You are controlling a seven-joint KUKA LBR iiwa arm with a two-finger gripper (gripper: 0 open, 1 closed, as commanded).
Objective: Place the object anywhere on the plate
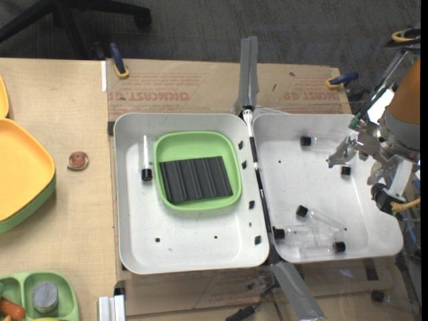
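White left bin (134, 246) — dark ridged object (196, 178) on green plate (170, 146).

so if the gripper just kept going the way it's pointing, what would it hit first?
The gripper points left and down over the right bin. Going straight on, it would probably meet the bin's bare white floor first. The small black-capped vial sits close beside that line, but depth is unclear.

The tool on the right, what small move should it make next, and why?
Probably lower toward a clear vial in the right bin. The tool hovers at that bin's right side, while the green plate in the left bin holds a dark ridged block.
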